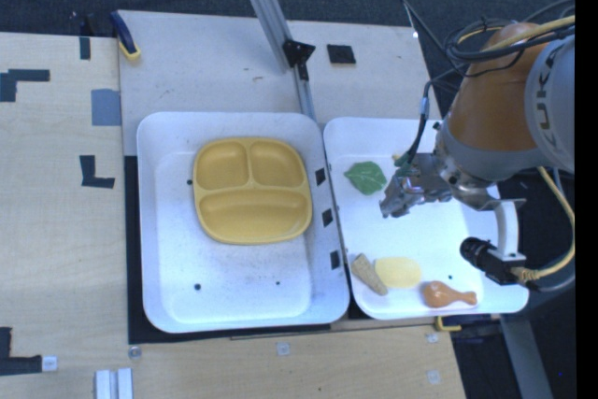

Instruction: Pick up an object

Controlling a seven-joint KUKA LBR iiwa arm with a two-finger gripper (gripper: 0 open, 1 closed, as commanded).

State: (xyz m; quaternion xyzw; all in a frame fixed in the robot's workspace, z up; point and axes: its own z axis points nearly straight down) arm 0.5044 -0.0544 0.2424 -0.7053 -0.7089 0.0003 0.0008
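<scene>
In the right bin (425,234) lie a green leaf-shaped piece (365,177) near the back left, and along the front a tan wedge (368,275), a pale yellow oval (399,272) and an orange drumstick-shaped piece (448,295). My gripper (400,198) hangs over the middle of this bin, just right of and slightly nearer than the green leaf. I see nothing held between its fingers.
The left bin (168,229) holds a yellow divided plate (252,189). A metal pole (266,0) slants up from the bench behind the bins. Black clips sit on the wall between the bins. The arm's body covers the right bin's right side.
</scene>
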